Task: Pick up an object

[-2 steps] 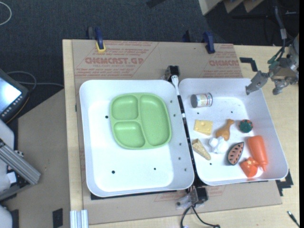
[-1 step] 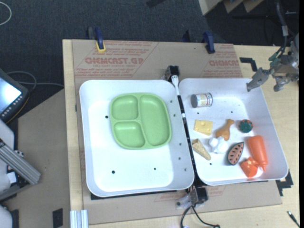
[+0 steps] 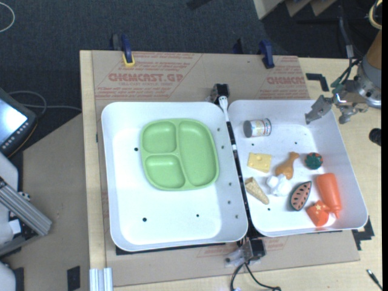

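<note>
Bins sit side by side on the bench: the left bin (image 3: 121,211) holds a green divided plate (image 3: 180,153), and the right bin (image 3: 339,135) holds a scatter of small things. The gripper (image 3: 332,109) hangs above the right bin's upper right corner, its two fingers spread apart with nothing between them. Near the bin's upper left lies a small jar (image 3: 257,127) on its side. Below it rests a yellow cheese slice (image 3: 260,162), with a drumstick (image 3: 288,165) just to its right and a small green and red piece (image 3: 313,159) beyond that. Lower down are a bread wedge (image 3: 256,190), a white lump (image 3: 277,184), a watermelon slice (image 3: 301,195) and an orange carrot (image 3: 327,196) close to the right wall.
</note>
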Controlling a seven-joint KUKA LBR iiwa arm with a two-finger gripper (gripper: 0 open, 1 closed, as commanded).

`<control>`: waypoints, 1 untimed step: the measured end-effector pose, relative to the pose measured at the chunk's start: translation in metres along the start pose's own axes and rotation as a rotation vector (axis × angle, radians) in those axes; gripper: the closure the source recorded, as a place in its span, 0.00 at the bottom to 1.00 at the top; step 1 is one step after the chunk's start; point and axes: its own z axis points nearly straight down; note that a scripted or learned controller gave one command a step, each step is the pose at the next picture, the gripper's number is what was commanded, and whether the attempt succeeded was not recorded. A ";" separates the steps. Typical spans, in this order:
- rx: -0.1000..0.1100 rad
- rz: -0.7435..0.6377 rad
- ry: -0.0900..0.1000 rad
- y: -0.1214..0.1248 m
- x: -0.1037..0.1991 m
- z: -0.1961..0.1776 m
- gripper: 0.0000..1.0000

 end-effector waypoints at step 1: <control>0.001 0.002 0.000 0.002 -0.008 0.048 0.00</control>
